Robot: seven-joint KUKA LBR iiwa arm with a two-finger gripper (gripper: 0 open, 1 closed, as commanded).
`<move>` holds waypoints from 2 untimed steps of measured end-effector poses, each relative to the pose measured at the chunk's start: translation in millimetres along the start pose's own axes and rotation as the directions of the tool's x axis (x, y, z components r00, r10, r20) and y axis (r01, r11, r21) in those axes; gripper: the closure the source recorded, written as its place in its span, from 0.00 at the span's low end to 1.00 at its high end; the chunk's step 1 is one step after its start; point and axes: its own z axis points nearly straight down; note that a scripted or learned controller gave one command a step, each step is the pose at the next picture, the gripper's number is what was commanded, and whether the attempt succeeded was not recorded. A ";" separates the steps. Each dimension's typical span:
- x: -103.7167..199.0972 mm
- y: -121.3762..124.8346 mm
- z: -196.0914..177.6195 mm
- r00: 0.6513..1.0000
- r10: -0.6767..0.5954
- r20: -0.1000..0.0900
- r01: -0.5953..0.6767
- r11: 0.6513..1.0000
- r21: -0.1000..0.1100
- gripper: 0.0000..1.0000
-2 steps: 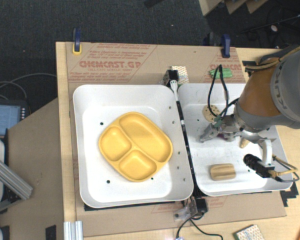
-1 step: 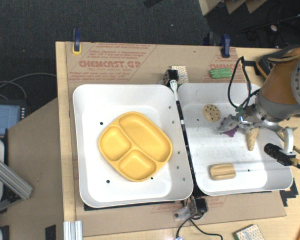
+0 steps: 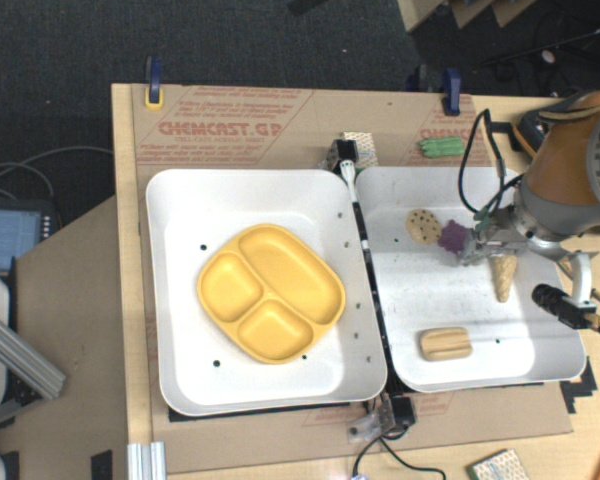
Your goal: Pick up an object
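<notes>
In the right bin (image 3: pixel 480 368) lie a small purple object (image 3: pixel 452 236), a speckled tan cookie (image 3: pixel 421 226), a pale cone-shaped piece (image 3: pixel 504 274) and a tan bread roll (image 3: pixel 445 343). My gripper (image 3: pixel 477 245) reaches in from the right and is low over the bin. It sits right beside the purple object, at its right edge, with the cone just below and to the right. The arm's grey wrist and orange band hang over the bin's right side. Whether the purple object is between the jaws is hidden by the gripper body.
The left bin (image 3: pixel 170 268) holds a yellow divided plate (image 3: pixel 270 293). A green item (image 3: pixel 442 148) lies on the bench behind the right bin. Black cables loop above the gripper. A black clamp (image 3: pixel 342 153) stands where the bins meet at the back.
</notes>
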 end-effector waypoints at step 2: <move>-12.2 -7.0 7.9 1.000 -0.011 -0.021 0.011 1.000 0.005 0.00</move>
